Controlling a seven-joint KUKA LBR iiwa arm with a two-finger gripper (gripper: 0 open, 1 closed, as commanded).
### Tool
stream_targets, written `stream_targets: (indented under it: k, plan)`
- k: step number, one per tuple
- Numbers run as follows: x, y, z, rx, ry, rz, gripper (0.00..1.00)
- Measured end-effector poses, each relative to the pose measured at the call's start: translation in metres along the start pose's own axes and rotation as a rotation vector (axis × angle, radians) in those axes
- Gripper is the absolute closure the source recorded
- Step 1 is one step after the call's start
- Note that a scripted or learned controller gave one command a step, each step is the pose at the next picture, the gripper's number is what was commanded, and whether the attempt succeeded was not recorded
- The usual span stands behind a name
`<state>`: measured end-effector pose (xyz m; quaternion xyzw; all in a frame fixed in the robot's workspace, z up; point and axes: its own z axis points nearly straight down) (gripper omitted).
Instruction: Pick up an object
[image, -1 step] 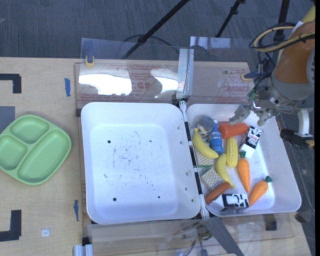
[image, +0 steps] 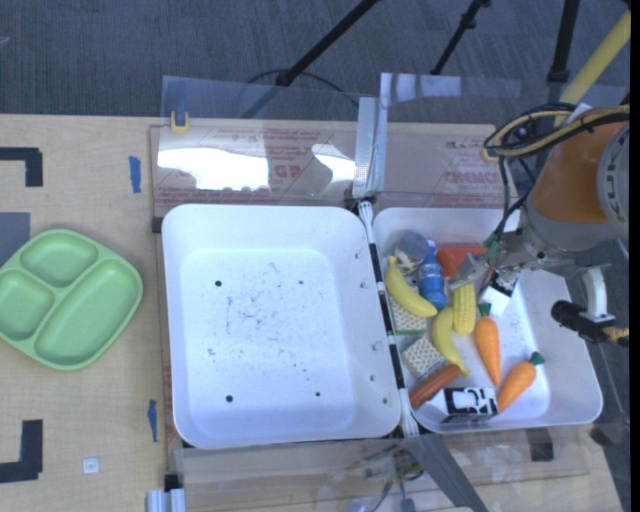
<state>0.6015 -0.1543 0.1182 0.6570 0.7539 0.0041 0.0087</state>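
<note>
Wooden bench (image: 80, 420), two bins. Gripper (image: 497, 272) low over toy pile, right bin's (image: 575, 400) 12 o'clock; you can't tell grip state. Nothing visibly lifted; pick not yet done.

The KUKA arm (image: 600, 190) is a thick grey cylinder with a broad orange band (image: 570, 185) above its wrist, looped with yellow and black cables (image: 530, 128), and ends in a small metallic gripper (image: 497, 272) with dark parts.
</note>
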Motion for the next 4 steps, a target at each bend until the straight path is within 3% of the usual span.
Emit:
stream_targets:
  k: [1,2,3,4]
  plan:
    - [0.027,-0.042,-0.007,0.022,0.011,-0.101,0.0]
    - [-0.002,-0.078,0.031,0.014,0.009,-0.159,0.0]
    - [-0.003,-0.077,0.023,0.011,0.008,-0.156,1.0]
    - [0.015,-0.048,-0.06,0.016,0.011,-0.335,1.0]
